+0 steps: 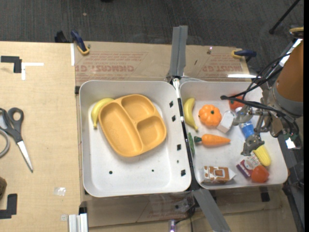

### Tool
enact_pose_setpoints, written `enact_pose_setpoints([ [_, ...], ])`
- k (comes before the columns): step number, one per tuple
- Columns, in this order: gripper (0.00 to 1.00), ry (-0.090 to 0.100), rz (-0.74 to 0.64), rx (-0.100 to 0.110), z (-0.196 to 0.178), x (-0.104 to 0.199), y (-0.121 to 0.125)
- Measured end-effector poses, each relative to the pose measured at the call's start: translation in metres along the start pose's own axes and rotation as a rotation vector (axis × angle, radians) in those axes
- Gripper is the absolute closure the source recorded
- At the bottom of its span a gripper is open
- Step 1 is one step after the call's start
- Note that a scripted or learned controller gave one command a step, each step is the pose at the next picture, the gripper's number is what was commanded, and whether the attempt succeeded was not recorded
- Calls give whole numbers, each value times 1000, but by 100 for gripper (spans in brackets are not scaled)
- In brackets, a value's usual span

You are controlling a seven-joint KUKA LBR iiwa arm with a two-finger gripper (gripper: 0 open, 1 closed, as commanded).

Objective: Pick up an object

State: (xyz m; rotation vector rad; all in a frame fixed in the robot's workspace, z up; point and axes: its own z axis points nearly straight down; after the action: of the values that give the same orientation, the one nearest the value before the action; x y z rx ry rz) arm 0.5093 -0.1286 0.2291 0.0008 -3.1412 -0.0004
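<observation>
Plastic corn cob (262, 155): light, stiff, slick; grip across middle.
Gripper (251, 144): just beside cob; finger state — cannot tell.
Clutter: tomato (259, 174) touching.

The arm (293, 79) entered from the 3 o'clock side of the frame, its orange band visible at the edge, with black cables running off toward 9 o'clock. The gripper (251, 146) hung below the wrist, pointing down toward 7 o'clock. Its metal hardware was partly masked by cabling.
</observation>
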Motion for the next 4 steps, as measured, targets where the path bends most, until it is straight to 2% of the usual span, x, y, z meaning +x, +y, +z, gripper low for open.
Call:
enact_pose_setpoints([
  [1,0,0,-106,-1,123,-70,30],
  [2,0,0,31,0,139,-15,21],
  [3,0,-1,163,0,138,-93,5],
  [4,0,-4,410,1,137,-139,17],
])
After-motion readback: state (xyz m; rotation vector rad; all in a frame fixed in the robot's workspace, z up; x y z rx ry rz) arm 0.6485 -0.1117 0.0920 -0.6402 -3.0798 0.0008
